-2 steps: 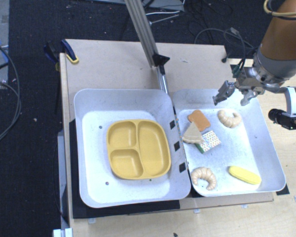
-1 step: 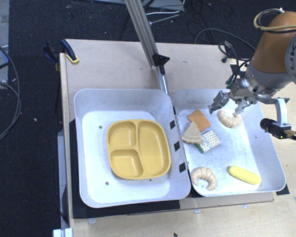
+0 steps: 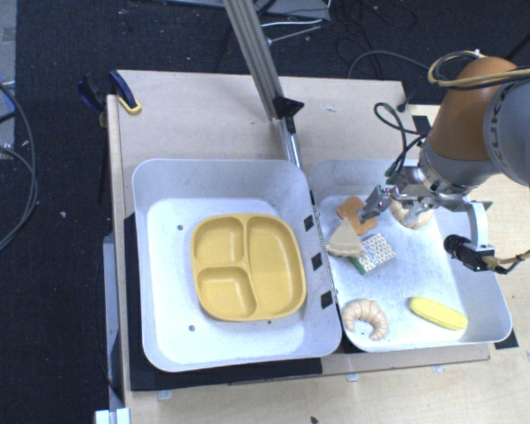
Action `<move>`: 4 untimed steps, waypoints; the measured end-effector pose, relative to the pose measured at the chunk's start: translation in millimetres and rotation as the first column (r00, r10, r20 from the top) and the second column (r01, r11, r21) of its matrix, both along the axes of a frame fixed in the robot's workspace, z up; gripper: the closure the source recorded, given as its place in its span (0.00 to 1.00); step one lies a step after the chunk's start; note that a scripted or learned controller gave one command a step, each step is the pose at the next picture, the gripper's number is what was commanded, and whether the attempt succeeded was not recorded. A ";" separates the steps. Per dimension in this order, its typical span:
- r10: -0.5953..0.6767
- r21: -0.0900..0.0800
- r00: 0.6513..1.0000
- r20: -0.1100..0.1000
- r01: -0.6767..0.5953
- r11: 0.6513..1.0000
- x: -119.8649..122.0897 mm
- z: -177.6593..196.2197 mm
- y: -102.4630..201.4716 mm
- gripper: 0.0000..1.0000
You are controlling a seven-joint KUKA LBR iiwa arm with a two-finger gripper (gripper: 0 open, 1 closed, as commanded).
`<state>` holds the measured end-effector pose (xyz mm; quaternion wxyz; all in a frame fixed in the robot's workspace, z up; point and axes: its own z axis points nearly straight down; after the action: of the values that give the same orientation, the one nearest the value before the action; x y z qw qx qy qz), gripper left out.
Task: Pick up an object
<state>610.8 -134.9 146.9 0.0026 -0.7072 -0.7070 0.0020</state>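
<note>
Right bin (image 3: 477, 281), centre right of frame: an orange piece (image 3: 355, 213), a tan wedge (image 3: 344, 240) and a patterned packet (image 3: 374, 251) cluster at its upper left; a shrimp-like item (image 3: 367, 317) and a yellow banana (image 3: 438, 314) lie along its lower edge. The jaws (image 3: 397, 200) hover just right of the orange piece; whether apart or together cannot be told. Left bin (image 3: 159, 237) holds a yellow divided tray (image 3: 247, 267). Both bins rest on a pale wooden tabletop (image 3: 203, 113) over dark carpet (image 3: 44, 237) with cables (image 3: 4, 157).
</note>
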 end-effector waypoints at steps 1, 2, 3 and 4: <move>0.000 -0.001 1.000 0.003 0.000 1.000 -0.9 -53.4 0.6 0.00; 0.000 -0.002 1.000 0.009 0.000 1.000 0.9 -39.8 0.6 1.00; 0.003 -0.002 1.000 0.012 -0.003 1.000 4.8 4.4 5.1 1.00; 0.003 -0.002 1.000 0.014 -0.003 1.000 -0.7 60.3 12.3 1.00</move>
<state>610.1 -122.6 207.1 -0.0031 -0.7061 -0.7081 -0.0019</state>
